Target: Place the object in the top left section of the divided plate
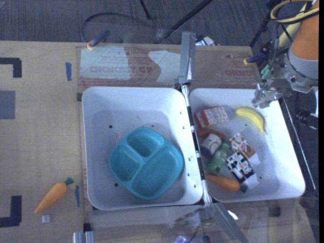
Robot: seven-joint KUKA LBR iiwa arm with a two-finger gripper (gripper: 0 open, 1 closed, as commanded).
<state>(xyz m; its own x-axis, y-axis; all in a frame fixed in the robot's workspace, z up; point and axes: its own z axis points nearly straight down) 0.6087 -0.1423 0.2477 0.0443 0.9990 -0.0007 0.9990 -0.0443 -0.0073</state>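
Note:
A teal divided plate [147,162] lies in the left bin [96,110], with nothing in its sections. The right bin [283,161] holds a yellow banana [251,118], an orange-and-white carton [213,116], a green bottle [218,158], a black-and-white cow-print carton [240,167], a toy carrot [223,183] and other small food toys. My gripper [265,96] hangs at the right bin's far right corner, just above and right of the banana. Nothing shows between its fingers.
A second toy carrot [51,196] lies on the wooden bench left of the left bin. A metal divider [186,59] stands behind the bins. Blue clamps [97,39] grip the cardboard at the back. Cables and stand legs cross the floor beyond.

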